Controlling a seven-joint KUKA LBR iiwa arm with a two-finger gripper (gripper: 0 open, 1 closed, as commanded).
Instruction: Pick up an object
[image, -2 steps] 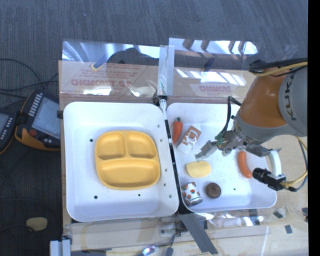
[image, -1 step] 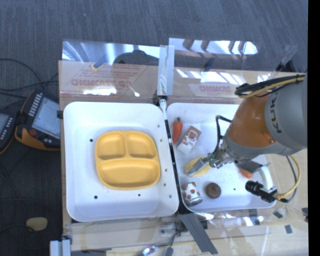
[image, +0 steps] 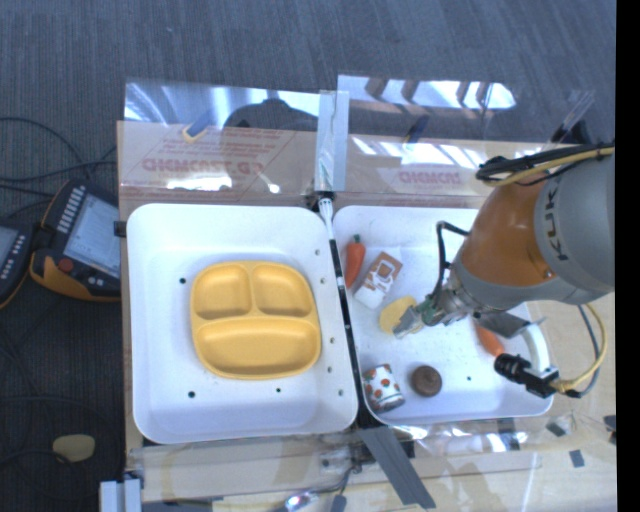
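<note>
The right bin (image: 400, 232) holds several small items. An orange carrot (image: 354, 258) lies near its left wall, with a brown-and-white carton (image: 377, 278) beside it. A yellow piece (image: 396, 312) lies in the middle. My gripper (image: 420, 316) hangs low over the bin, right against the yellow piece's right side; the wrist hides how the two meet. A brown round object (image: 427, 380) and a small patterned cup (image: 382, 387) sit near the front wall. Another orange piece (image: 488, 340) shows partly under the arm (image: 520, 250).
The left bin (image: 150, 300) carries a yellow divided plate (image: 256, 318) in its middle. A raised divider (image: 338, 300) separates the two bins. A teach pendant (image: 75, 245) and cables lie on the floor at the left. Black cables (image: 525, 370) trail from the wrist over the right bin's front right corner.
</note>
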